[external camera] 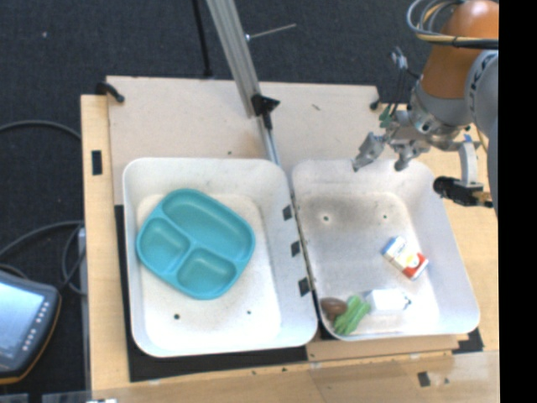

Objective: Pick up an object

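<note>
Nearest the camera, along the front edge of the right bin [436, 225], three small things are lying close together in the left front corner: a brown lump [333, 307] tucked against the wall, a green piece [355, 314] leaning beside it and touching it, and a small white block [388, 300] just to the right of the green piece. A little farther back and to the right, a white and red carton [405, 257] is resting tilted on the bin floor, apart from the other three.

The left bin [151, 326] is holding a teal divided plate [195, 242], which is sitting flat, toward that bin's left half, with three compartments facing up.

Farther back, the gripper [379, 156] is hanging over the far rim of the right bin, well apart from every item in it. Its two fingers are standing spread, with nothing between them. The grey arm with the orange band [445, 70] is reaching in from the right behind it.

At the back, a slanted metal rail [233, 40] is rising from the bench [193, 124] between the bins.
</note>
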`<action>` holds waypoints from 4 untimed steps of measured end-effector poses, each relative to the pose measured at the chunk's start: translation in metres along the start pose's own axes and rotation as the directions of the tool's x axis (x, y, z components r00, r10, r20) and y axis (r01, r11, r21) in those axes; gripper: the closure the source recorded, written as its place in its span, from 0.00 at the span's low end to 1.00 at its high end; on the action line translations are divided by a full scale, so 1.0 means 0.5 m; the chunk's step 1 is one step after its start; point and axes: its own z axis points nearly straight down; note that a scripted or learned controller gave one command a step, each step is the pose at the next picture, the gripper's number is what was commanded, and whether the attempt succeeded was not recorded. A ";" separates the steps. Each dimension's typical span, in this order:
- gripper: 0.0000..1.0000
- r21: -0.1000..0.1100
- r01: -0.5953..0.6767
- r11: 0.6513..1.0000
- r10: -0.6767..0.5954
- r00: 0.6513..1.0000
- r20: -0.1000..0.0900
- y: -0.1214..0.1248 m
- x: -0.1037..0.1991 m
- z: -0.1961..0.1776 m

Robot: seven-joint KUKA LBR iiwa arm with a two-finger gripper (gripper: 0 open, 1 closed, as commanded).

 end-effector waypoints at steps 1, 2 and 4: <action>1.00 -0.003 0.005 1.000 -0.005 1.000 0.003 0.001 -0.002 -0.024; 1.00 0.002 -0.011 1.000 0.011 1.000 -0.001 -0.072 0.007 0.046; 1.00 -0.002 -0.005 1.000 0.005 1.000 -0.004 -0.184 0.135 0.047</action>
